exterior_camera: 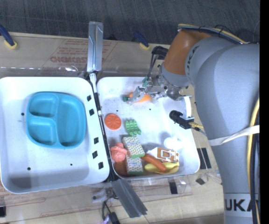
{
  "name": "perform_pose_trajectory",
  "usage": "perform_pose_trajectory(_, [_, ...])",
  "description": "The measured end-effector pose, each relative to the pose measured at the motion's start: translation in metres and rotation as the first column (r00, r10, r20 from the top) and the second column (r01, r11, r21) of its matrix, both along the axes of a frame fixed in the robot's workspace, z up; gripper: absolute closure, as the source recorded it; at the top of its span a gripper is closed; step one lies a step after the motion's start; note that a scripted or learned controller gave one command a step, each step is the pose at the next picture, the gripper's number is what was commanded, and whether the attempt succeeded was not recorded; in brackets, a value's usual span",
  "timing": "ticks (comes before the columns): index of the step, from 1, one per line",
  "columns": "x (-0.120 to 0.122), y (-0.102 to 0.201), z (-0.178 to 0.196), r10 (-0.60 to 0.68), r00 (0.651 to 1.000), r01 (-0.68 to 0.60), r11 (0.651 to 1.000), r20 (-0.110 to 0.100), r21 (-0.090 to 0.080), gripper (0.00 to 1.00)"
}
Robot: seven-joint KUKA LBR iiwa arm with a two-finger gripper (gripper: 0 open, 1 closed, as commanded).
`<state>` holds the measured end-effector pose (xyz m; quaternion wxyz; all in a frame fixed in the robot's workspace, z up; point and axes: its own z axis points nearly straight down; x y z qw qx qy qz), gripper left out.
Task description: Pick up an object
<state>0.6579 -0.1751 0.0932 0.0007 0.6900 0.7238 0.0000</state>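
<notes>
bench: brown board [55, 55], runs under and left of gripper [149, 88]
right bin [107, 88]: white, directly below gripper, sits on bench
left bin [3, 125]: white, well left of gripper, touching right bin
blue clamp [6, 35]: bench back edge, far left of gripper

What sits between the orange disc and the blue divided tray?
In the camera view, the two bins' adjoining white walls lie between the orange disc and the blue divided tray, with bare bin floor on either side.
</notes>
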Motion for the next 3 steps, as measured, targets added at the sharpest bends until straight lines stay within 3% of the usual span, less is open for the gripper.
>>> perform_pose_trajectory(1, [0.000, 0.049, 0.062, -0.049, 0.999, 0.049, 0.999, 0.000, 0.001, 0.00])
perform_pose_trajectory(2, [-0.014, 0.021, -0.002, 0.113, 0.994, -0.113, 0.994, -0.006, 0.002, 0.00])
perform_pose_trajectory(3, [-0.050, 0.051, -0.002, 0.248, 0.969, -0.248, 0.969, -0.004, 0.002, 0.00])
